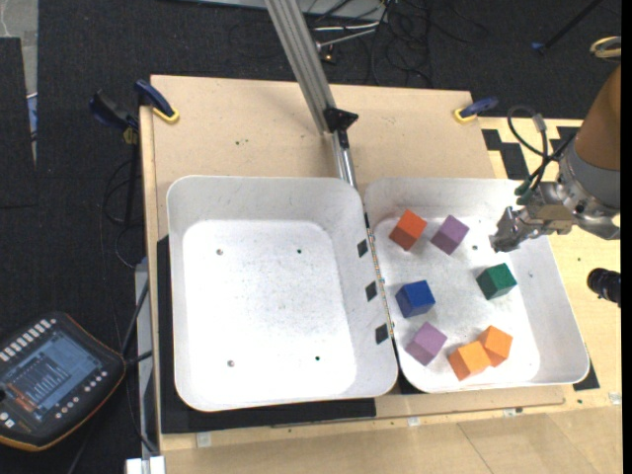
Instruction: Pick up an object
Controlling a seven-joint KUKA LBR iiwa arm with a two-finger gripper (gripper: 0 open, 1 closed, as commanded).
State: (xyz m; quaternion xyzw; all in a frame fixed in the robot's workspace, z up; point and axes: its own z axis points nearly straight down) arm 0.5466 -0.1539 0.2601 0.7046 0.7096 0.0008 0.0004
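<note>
Hovering gripper (511, 233) near right bin's (553, 309) far edge, above green block (496, 280). Fingers: cannot tell. Might bump bin wall, or knock block away.

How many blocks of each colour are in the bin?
Orange blocks: 3
Purple blocks: 2
Blue block: 1
Green block: 1
Total: 7 blocks, all in the right bin.
</note>
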